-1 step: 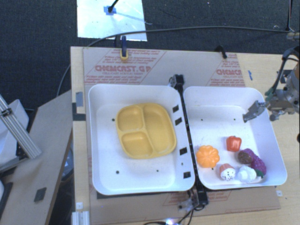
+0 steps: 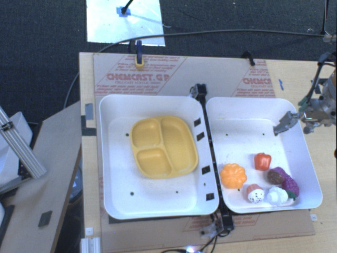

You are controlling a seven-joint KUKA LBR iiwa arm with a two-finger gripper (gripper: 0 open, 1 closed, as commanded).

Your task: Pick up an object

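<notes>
Bench (image 2: 174, 70) carries two white bins. Left bin (image 2: 118, 194): yellow divided plate (image 2: 163, 146). Right bin (image 2: 247, 125): toy food clustered at near corner, incl. orange pumpkin (image 2: 233, 176), red pepper (image 2: 263, 161), purple grapes (image 2: 287, 182). My pincer (image 2: 287, 122) hovers at the right bin's far-right edge, apart from all items; finger state: cannot tell. Step: approach. Next, I judge: move over one item, descend.

Yellow tray (image 2: 164, 146), orange pumpkin (image 2: 233, 176), red pepper (image 2: 263, 161), perhaps purple grapes (image 2: 287, 182)
</notes>
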